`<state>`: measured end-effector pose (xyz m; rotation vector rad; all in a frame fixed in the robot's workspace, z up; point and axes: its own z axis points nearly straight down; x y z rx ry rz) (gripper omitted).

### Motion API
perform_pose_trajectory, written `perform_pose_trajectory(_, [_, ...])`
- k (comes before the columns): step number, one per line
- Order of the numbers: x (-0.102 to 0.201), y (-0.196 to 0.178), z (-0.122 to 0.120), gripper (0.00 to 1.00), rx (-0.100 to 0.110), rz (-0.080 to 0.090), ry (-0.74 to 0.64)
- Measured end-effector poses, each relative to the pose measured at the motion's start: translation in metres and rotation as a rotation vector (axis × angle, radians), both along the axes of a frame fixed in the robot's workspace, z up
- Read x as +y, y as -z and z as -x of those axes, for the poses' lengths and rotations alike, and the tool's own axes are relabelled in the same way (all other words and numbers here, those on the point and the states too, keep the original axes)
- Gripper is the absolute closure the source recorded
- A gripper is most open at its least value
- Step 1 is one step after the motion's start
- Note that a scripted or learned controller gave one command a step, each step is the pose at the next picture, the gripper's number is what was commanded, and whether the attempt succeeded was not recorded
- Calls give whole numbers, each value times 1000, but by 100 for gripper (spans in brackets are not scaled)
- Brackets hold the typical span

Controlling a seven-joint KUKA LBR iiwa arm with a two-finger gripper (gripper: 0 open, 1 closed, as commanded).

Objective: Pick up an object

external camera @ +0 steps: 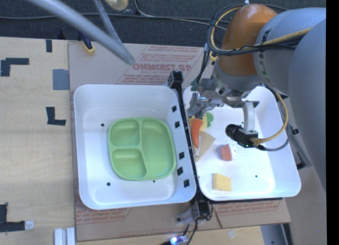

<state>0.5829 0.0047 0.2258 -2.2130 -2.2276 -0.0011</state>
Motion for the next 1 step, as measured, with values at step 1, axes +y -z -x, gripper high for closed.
perform_pose_trajectory(1, [60, 2, -19, 100, 0, 0, -1])
